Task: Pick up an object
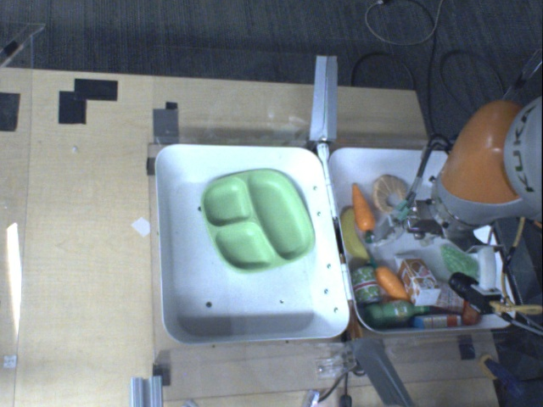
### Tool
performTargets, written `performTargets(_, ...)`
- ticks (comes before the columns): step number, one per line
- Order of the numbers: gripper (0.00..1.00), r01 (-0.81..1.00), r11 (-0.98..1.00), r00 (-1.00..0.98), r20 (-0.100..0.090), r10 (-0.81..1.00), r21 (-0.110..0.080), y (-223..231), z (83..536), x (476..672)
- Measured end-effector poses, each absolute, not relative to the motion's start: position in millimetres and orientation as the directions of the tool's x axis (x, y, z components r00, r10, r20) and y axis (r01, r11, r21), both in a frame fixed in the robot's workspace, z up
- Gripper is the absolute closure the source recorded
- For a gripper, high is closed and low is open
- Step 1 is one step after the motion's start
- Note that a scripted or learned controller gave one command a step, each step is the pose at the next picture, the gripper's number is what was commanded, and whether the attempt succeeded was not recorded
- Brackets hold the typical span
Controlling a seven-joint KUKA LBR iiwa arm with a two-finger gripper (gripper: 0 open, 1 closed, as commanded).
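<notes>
Entry, my arm: gripper [405, 219] low in right bin [341, 161], finger spread unreadable. Candidate carrot [362, 210] at its nine o'clock, near. Green plate [257, 219] in left bin [170, 253]. Nothing lifted; pick outstanding, I judge.

Single fixed camera, mounted above the pale wooden bench [76, 253], looking down at a slant. Both shallow white bins fall within frame: the left white bin [182, 312] sits centrally, the right white bin [339, 164] toward the right edge. Dark carpeted floor [212, 15] occupies the top. Viewing distance is moderate; the grey-and-orange arm [484, 164] enters from the right.
</notes>
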State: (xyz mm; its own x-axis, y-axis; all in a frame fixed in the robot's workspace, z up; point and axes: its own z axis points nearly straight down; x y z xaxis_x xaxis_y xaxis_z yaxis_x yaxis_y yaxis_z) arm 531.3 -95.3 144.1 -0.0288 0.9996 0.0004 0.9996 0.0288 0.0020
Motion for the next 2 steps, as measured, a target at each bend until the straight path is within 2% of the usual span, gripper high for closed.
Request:
performTargets(1, 0.0, 0.981, 0.19, -0.19, -0.007, 0.982, 0.038, -91, 97, 503.9)
performTargets(2, 1.0, 0.98, 0.192, -0.192, -0.008, 0.981, 0.045, -90, 109, 506.8)
